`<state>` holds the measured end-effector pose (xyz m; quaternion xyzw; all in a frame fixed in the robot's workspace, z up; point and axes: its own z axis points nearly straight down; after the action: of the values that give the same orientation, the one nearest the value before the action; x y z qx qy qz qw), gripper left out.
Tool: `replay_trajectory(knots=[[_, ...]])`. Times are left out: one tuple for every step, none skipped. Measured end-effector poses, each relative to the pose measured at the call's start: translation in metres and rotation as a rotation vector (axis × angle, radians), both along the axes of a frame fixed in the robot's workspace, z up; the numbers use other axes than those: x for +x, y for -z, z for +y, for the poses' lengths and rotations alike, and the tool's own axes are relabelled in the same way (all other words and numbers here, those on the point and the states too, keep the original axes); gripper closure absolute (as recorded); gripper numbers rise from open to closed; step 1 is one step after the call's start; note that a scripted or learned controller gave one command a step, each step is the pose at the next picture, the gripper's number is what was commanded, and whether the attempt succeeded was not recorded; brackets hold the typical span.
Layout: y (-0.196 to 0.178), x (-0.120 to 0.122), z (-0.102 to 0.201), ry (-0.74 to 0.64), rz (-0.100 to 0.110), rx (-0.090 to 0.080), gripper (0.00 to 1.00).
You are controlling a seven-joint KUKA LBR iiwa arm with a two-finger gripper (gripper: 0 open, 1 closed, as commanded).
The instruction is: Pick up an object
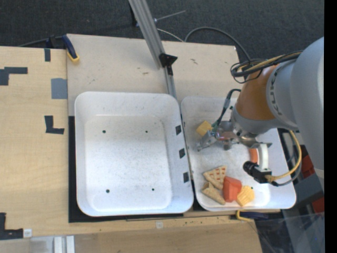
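From the overhead camera view, my grey arm with its orange band (256,96) reaches in over the right-hand shallow white plastic bin (279,196); my gripper (206,140) sits low in that bin's upper-left part, and whether it is clenched or released I cannot tell at this size; a small yellow block-shaped object (204,127) lies just above the gripper, touching or nearly touching it, but I cannot tell that it is held; further below the gripper, toward the bin's near edge, lie tan waffle-textured wedge pieces (215,177), a red-orange chunk (232,188) and a yellow ridged piece (245,195), huddled together; to the gripper's left stands the larger left-hand white bin (87,157) on the wooden table (29,136).
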<state>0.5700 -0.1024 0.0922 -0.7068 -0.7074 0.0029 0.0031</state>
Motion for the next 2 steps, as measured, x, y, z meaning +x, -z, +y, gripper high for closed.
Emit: replay_trajectory(knots=[[-0.012,0.002,0.001,-0.002,-0.005,0.001,1.00],[-0.072,0.010,0.003,-0.001,-0.013,-0.001,1.00]])
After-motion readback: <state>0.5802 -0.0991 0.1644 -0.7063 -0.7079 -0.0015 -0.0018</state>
